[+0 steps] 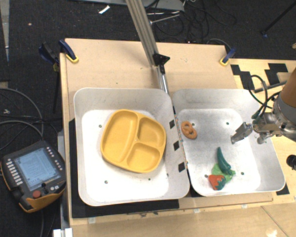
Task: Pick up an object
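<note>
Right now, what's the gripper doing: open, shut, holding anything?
Gripper: open, holding nothing, above the right bin, apart from the pretzel and the green toy.

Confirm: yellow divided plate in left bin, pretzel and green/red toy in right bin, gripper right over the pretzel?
Not quite. In the camera view the gripper hangs over the right bin's right side, well apart from the pretzel near its left edge. Yellow divided plate in the left bin and green/red toy are as stated.
</note>
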Tool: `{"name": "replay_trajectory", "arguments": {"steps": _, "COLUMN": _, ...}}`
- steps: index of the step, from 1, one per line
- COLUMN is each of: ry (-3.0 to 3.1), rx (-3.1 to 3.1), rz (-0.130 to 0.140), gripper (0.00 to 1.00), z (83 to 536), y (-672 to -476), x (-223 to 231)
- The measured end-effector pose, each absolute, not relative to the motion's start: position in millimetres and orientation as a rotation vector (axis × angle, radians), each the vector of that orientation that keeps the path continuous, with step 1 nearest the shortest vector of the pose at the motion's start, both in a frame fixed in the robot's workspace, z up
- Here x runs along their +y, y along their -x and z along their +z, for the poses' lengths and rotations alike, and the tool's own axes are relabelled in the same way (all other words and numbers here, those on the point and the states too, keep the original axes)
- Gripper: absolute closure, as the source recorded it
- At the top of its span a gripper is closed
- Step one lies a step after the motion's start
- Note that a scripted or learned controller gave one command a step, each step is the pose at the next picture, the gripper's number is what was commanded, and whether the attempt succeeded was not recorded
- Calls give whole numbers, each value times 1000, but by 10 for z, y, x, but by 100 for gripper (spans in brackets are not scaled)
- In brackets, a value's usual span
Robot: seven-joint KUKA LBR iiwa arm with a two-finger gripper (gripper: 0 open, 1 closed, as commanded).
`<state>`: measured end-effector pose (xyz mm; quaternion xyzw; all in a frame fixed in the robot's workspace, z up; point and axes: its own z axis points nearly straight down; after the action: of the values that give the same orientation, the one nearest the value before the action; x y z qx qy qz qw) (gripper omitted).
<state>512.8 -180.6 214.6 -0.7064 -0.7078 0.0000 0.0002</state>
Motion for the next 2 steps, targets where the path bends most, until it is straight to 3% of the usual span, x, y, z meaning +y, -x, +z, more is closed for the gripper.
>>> {"name": "replay_trajectory", "arguments": {"steps": 1, "ry": 2220, "rx": -2222, "rz": 0, "gripper": 0, "z": 2147, "y": -5128, "x": -1806}}
{"name": "replay_trajectory", "arguments": {"steps": 2, "ry": 2217, "rx": -2217, "rz": 5, "gripper": 0, "z": 1512, "y": -5123, "x": -1770}}
